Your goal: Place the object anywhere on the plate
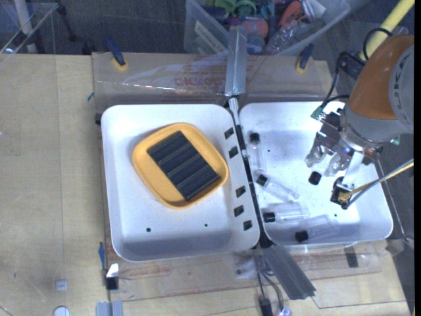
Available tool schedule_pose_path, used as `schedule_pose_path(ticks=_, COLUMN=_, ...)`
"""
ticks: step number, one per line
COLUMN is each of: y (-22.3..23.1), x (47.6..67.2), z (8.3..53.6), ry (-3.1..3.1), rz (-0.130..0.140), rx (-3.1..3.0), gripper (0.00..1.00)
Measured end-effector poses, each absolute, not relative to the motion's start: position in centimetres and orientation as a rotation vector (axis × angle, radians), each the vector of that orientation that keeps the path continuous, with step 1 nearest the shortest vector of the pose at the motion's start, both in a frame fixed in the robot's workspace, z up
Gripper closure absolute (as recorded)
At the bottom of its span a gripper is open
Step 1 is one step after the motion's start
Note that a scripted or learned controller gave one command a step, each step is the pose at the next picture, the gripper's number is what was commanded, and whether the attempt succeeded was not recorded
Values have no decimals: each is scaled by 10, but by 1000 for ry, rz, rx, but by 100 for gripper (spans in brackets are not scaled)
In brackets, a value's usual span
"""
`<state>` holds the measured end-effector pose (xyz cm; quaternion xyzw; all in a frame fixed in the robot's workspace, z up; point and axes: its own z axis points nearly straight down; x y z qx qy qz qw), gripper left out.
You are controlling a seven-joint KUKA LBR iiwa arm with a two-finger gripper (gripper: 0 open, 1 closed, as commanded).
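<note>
Item: clear plastic tubes with black caps (284,213), lying in the right white bin (375,226); light, stiff, slippery (grip mid-barrel). Yellow plate (146,170) in left bin. Pincer (327,166) state: cannot tell.

plate (149,170): in left bin (118,176)
block (183,165): on plate
right bin (378,219): right of plate, touching left bin
gripper (327,168): over right bin, right of plate
tub (204,12): behind both bins

Grey arm (395,91) with orange band
</note>
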<state>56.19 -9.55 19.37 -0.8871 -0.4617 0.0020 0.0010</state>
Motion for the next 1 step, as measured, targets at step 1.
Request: schedule_pose_path(ticks=1, y=-95, x=562, z=194, ry=-1449, rz=6, rx=-2785, gripper=0)
